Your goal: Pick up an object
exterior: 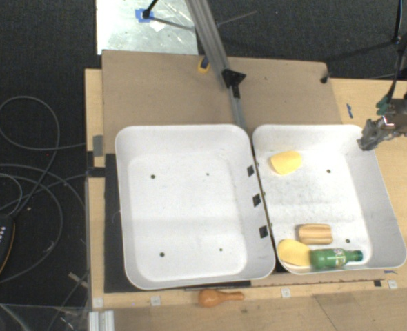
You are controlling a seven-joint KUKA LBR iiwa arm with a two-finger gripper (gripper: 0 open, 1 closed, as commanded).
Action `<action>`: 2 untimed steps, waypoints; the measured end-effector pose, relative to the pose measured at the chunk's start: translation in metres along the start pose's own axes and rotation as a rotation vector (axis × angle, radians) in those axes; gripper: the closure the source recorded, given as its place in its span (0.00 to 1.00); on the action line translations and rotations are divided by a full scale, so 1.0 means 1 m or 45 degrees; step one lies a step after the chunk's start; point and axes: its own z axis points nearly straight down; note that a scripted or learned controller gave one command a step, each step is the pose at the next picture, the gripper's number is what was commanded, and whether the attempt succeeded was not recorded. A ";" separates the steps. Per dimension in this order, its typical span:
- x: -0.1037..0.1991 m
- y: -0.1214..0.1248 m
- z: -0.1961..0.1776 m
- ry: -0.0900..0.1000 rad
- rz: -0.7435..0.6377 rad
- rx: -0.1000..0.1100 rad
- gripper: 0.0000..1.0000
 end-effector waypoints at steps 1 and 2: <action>0.050 0.017 0.018 0.004 -0.006 0.006 1.00; 0.104 0.022 0.019 0.005 -0.007 0.007 1.00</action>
